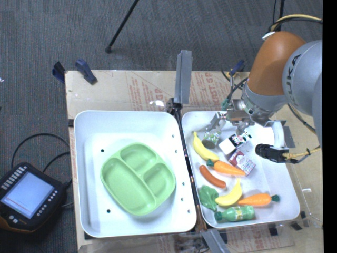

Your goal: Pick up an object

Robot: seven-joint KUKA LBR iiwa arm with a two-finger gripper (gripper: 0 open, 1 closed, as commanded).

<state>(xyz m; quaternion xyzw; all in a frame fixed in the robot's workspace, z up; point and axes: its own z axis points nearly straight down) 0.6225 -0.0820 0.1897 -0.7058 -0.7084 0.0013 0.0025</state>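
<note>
Overhead, the grey arm with its orange band reaches in from the right and lowers the gripper (220, 121) into the far left part of the right bin (288, 194). Its fingers (215, 122) stand parted above a small dark green object (211, 139), not closed on anything. Crowding that spot are a yellow banana (202, 147) just left and near, a small white box (227, 144) and a red-and-white packet (243, 161) to the right. Nearer lie a carrot (228, 167), a red sausage (212, 176), a second banana (230, 195), a second carrot (256, 199), a leafy green vegetable (207, 196) and a green bottle (236, 213). In the left bin (87, 141) sits a green divided plate (138, 178). Both bins rest on the desk (124, 86).
</note>
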